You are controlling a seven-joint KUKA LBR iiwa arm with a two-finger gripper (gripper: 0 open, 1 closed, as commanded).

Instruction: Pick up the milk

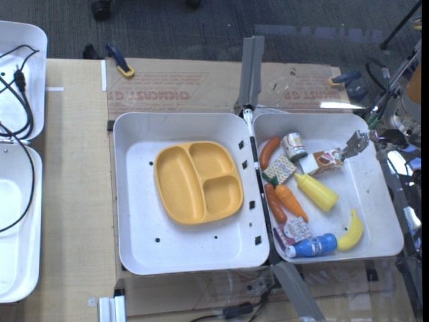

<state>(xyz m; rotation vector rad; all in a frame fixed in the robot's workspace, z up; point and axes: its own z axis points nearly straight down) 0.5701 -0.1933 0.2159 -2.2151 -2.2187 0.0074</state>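
2 white bins here, and all the action is in the right bin (371, 183). Nearest the front edge lie a glossy blue bottle (314, 246) on its side, a crinkly printed packet (295, 231) and a curved plastic banana (351, 232). Further in there are 2 smooth tapered orange carrots (289, 201) and a yellow squeeze bottle (316, 190) with a pointed tip. Beyond those is a small boxy brown-and-white carton (326, 160), which I take to be the milk. It's tipped over near the middle of the bin, with a little can (293, 145) and a red sausage (268, 152) beside it. The gripper (353, 144) is low at the carton's right end, touching it or very close. Honestly I can't tell if the claw is open, closed or gripping anything. I'd say it's reached the milk but no lift is done, since the carton lies on the bin floor. The left bin (134, 206) has a matte yellow 3-section plate (198, 181). Flat cardboard (201, 86) lies at the back.
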